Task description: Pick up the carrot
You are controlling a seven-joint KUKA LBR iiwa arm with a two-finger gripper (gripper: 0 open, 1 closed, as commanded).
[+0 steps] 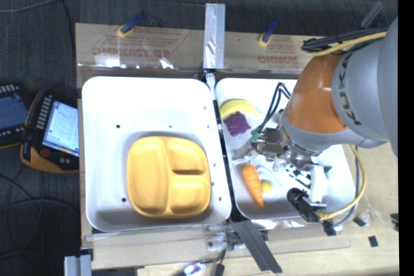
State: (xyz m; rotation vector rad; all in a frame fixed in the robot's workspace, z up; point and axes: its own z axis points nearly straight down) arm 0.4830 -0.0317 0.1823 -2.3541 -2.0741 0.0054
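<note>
Carrot pick: approach notes, right bin

Carrot point(253, 185): lying flat in the right bin point(343, 200), near its left wall, thick end pointing up-view, tip pointing toward the near rim. A small yellow item point(266, 187) is touching or sitting just beside its right flank; a purple item point(237, 122) and a yellow fruit point(235, 106) are resting further up the same bin.

End effector point(277, 150): hanging over the bin just up and right of the carrot, apart from it; whether it is spread or pressed together cannot be told, as the wrist is blocking the tips.

Handling advice: the descent is probably best centred on the carrot's middle, gripping across its width.

Clearance: the divider wall is crowding the left side and the small yellow item the right. Open floor is lying toward the bin's right half. The left bin point(103, 113) is holding a yellow divided tray point(169, 176).
</note>
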